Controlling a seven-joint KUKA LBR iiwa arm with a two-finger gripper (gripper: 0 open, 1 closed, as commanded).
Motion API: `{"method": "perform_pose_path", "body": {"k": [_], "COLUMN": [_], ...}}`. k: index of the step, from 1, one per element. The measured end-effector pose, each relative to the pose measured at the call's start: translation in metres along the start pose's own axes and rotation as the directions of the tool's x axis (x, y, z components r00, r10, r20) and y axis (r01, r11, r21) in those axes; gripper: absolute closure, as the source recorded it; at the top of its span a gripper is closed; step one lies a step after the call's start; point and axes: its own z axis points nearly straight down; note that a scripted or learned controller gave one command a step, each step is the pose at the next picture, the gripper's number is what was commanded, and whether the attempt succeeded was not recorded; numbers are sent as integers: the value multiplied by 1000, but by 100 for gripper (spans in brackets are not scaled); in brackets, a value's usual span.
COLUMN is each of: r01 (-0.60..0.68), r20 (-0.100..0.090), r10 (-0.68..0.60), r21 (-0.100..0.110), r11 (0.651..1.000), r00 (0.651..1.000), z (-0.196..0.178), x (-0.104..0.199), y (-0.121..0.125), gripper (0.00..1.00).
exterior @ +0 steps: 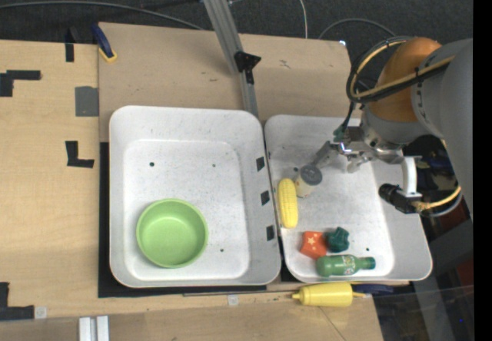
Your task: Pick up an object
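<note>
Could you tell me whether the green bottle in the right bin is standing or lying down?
Lying down: the green bottle rests lengthwise on the right bin floor.

Left bin (123, 178): round green plastic bowl (172, 233) in its near left corner.
Right bin (400, 247): yellow corn cob toy (287, 203) by the left wall, gripper (310, 174) just above and right of it.
Near edge: orange block (311, 243), dark green lump (337, 238) right of it, green bottle (344, 264) lying before both.
Bench: yellow bottle (327, 295) outside the right bin's near rim.

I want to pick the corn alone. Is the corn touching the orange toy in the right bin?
Apart. The camera view shows bare white bin floor between the corn and the orange toy, which sits lower right of it.
</note>
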Motion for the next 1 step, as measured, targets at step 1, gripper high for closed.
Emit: {"method": "perform_pose_path", "body": {"k": [1], "r01": [2], "r20": [-1], "r10": [-2], "r21": [-4], "r11": [1000], "r00": [1000], "z": [-13], "x": [1], "y": [1], "gripper": [100]}}
